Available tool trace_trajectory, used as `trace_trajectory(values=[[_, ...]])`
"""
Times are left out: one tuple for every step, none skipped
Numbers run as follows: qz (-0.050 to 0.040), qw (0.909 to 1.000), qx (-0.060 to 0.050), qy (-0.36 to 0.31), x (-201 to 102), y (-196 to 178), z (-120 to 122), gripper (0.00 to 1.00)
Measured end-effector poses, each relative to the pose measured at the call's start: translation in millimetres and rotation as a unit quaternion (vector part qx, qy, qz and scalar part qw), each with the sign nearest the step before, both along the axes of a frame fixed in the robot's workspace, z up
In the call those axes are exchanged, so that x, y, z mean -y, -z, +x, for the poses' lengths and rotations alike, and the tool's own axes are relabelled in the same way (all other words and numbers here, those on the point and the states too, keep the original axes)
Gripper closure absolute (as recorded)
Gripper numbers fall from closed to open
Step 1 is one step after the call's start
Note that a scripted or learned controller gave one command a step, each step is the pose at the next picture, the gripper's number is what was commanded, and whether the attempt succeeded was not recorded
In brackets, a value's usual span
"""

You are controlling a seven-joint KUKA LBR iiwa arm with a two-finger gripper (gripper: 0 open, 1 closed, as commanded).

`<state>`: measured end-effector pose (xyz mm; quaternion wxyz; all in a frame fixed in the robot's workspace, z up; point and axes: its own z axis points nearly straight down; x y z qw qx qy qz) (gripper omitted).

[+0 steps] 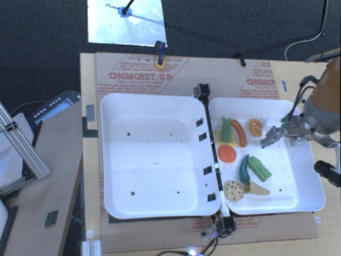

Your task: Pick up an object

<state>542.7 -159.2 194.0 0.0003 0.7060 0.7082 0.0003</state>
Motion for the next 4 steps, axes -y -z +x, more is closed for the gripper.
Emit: trace_trajectory(values=[[0.0012, 1.0, -0.003, 0.001, -14, 115, -19, 0.0], [-0.0002, 1.0, 0.0, 0.001, -12, 110, -17, 0.0], [0.0004, 1.0, -0.002, 0.002, 0, 110, -58, 0.0], [0.0, 1.0, 0.002, 0.001, -2, 99, -55, 1.0]])
